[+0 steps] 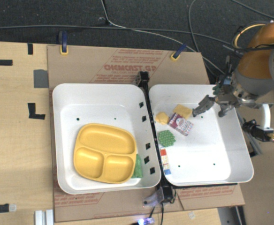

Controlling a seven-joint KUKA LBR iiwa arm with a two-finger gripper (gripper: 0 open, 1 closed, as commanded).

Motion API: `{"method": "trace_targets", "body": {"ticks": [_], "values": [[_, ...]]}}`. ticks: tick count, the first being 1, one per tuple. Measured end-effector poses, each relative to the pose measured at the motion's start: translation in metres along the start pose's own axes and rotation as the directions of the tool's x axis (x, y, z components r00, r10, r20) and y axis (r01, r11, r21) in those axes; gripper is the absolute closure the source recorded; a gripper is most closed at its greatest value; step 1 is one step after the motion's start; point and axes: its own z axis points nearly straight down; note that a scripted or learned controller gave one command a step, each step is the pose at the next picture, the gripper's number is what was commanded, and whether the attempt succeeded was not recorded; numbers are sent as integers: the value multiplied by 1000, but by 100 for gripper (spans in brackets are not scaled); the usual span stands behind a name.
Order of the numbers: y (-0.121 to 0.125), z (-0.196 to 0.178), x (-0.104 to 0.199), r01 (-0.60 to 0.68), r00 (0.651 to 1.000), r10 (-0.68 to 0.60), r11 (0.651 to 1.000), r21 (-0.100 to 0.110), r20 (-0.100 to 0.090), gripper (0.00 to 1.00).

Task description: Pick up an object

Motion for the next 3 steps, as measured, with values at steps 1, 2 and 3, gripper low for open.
{"method": "trace_targets", "body": {"ticks": [1,2,3], "values": [[3,-8,1,4,1000,-4,1000,-14,2,0],[-5,41,-3,3,1000,-3,1000,-9,3,0],[1,89,-9,4,1000,-4,1000,-11,3,0]]}}
